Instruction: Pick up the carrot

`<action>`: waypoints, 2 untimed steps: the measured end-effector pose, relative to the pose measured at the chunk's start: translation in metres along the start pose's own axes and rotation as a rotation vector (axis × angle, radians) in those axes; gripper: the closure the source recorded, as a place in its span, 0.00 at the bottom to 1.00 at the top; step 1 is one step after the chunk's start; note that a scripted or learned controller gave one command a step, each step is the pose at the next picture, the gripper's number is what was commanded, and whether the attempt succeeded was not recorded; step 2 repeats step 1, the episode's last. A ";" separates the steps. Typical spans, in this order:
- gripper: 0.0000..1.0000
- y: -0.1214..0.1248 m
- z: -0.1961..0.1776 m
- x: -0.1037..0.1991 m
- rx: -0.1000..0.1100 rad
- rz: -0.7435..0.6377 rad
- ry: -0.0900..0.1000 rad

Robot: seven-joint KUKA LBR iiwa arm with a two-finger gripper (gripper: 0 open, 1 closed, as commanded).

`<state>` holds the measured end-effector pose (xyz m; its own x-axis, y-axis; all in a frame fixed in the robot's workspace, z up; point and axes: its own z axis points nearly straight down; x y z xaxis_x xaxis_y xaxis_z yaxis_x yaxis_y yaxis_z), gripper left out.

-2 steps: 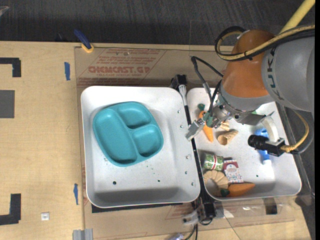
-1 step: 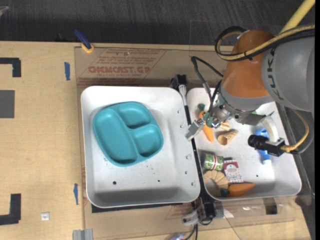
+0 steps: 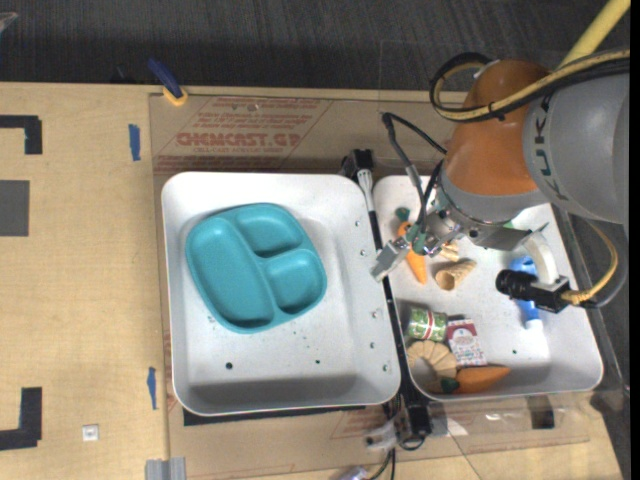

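A small orange carrot (image 3: 416, 266) lies in the right bin (image 3: 570, 363), near its left wall and pointing toward the front. My gripper (image 3: 411, 247) hangs right over the carrot's upper end, at the end of the grey arm with the orange band (image 3: 495, 138). The gripper's body covers part of the carrot, so only the tapered orange tip shows below it. A small green piece (image 3: 402, 213) sits just behind the gripper.
Also in the right bin are tan cone-like pieces (image 3: 452, 268), a blue object (image 3: 526, 293), a green can (image 3: 425, 323), a red and white packet (image 3: 463, 341) and a second, longer orange item (image 3: 482, 376). The left bin (image 3: 200, 368) holds a teal divided plate (image 3: 255, 265).
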<state>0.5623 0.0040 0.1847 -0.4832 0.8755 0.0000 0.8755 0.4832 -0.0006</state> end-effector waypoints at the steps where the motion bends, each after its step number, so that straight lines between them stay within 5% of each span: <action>1: 0.00 0.000 0.000 0.000 0.000 0.000 0.000; 2: 0.00 0.000 0.000 0.000 0.000 0.000 0.000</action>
